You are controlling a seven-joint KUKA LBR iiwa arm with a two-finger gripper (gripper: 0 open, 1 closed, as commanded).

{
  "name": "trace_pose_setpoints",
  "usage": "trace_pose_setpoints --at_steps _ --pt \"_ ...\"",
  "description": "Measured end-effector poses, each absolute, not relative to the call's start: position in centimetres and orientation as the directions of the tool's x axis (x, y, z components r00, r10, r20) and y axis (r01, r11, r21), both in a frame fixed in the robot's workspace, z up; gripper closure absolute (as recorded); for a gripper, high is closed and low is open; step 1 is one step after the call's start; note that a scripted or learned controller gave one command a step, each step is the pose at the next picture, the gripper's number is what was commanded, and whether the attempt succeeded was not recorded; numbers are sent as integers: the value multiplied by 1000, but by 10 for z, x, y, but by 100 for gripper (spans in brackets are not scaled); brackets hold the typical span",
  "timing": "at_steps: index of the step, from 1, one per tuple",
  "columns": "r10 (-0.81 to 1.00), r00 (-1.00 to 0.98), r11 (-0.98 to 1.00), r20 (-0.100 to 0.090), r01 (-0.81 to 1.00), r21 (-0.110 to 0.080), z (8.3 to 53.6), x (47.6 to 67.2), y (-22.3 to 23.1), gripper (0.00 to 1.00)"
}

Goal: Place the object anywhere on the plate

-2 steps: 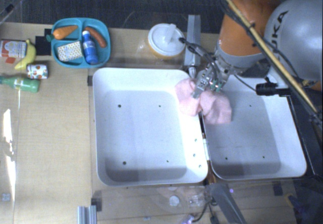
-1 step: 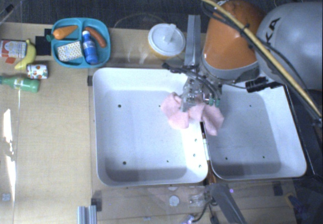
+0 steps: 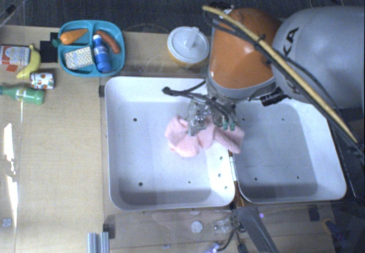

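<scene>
This was a robotics lab or test cell. A grey industrial arm [image 3: 319,47] with an orange band [image 3: 239,52] and loose cabling reached over a pale wooden bench [image 3: 51,160]. Under and beside its hand [image 3: 208,122] sat two shallow white bins [image 3: 142,189], side by side. Beyond the hand, toward the bench's far corner, lay toy props: a blue divided tray [image 3: 91,47] of play food, a small can [image 3: 41,80], a green bottle [image 3: 23,94].

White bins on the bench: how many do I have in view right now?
2. The left bin holds a pink cloth-like object, with the gripper over it. The right bin lies beside it, partly covered by the arm.
</scene>
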State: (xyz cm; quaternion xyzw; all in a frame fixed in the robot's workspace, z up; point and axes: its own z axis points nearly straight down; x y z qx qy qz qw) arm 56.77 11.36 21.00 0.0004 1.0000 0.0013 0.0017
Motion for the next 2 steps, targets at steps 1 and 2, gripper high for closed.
trace_pose_setpoints --at_steps 1,2 --pt "-4 -1000 1000 -4 -4 3 222 532 148 100" --pt "-3 -1000 1000 -5 -3 3 223 532 148 0"
